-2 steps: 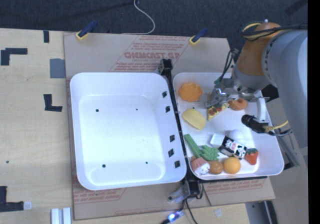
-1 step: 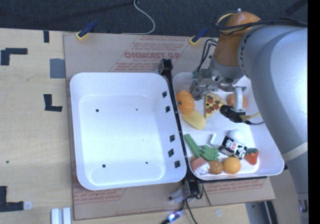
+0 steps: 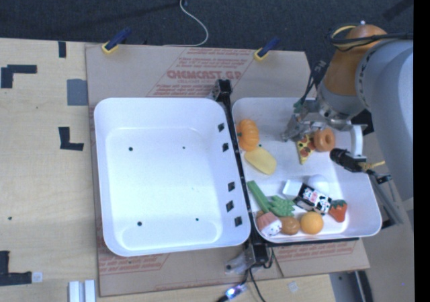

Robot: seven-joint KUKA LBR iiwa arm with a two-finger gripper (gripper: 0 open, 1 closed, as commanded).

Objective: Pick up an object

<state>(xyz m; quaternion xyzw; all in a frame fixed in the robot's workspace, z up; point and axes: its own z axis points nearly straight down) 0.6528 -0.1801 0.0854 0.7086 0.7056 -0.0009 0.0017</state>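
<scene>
My gripper (image 3: 297, 130) hangs low over the back part of the right bin (image 3: 363, 230), under the arm's orange band. Just in front of it lie a pizza slice (image 3: 304, 148) and a brown donut (image 3: 324, 140), both very close to it. To its left an orange pumpkin (image 3: 247, 134) and a yellow lemon-like piece (image 3: 261, 160) rest near the divider. Toward the bin's front are a green vegetable (image 3: 267, 200), a black-and-white toy (image 3: 313, 197), an orange (image 3: 311, 222) and a strawberry (image 3: 338, 210). I see nothing lifted off the bin floor.
The left bin (image 3: 107, 119) stands beside the right one, joined by a black clip strip (image 3: 230, 153). Both sit on a cardboard sheet (image 3: 195, 72) held by clamps. The grey arm (image 3: 393, 112) covers the right bin's right side.
</scene>
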